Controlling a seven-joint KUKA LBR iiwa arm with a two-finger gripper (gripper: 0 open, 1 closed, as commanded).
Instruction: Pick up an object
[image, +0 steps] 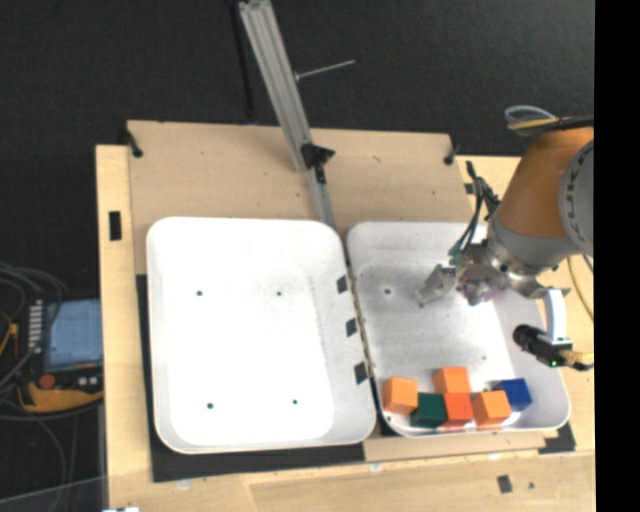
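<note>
Several small blocks lie bunched along the near edge of the right bin (400, 260): orange ones (402, 393) (491, 407), a green one (431, 409) and a blue one (514, 392). My gripper (453, 289) hangs over the middle of that bin, well behind the blocks and apart from them. Its fingers (432, 287) stand open, and nothing is between them. The grey and orange arm (540, 205) comes in from the right and hides the bin's far right corner.
The left bin (245, 330) sits beside the right one, with black clips along their shared edge. A slanted metal rail (285, 95) runs from the top down to the gap between the bins. Cables and a blue box (75, 335) lie off the bench's left side.
</note>
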